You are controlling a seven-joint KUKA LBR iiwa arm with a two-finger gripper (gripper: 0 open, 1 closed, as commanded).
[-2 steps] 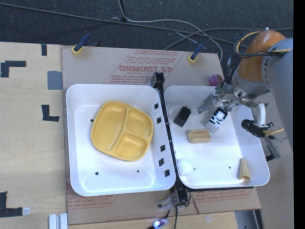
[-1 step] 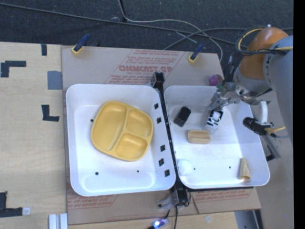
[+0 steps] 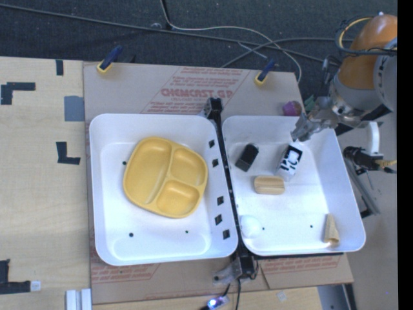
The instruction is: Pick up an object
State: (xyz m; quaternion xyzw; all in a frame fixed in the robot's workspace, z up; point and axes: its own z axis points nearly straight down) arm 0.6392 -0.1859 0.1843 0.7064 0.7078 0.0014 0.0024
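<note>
In the right bin (image 3: 335, 192) lie a small black block (image 3: 246, 157), a black-and-white patterned object (image 3: 291, 161), a tan oblong piece (image 3: 269, 185), a clear rounded item (image 3: 250, 225) near the front left corner, and a tan cone-like piece (image 3: 331, 230) at the front right. My gripper (image 3: 302, 132) hangs over the bin's back right part, just above and behind the black-and-white object, its tip pointing down toward it. Nothing shows between its fingers.
The left bin (image 3: 110, 173) holds a yellow divided plate (image 3: 165, 175). A purple object (image 3: 292, 108) sits on the cardboard behind the right bin. Yellow and blue clamps (image 3: 110, 59) (image 3: 265, 72) pin the cardboard's back edge. Cables cross the dark floor behind.
</note>
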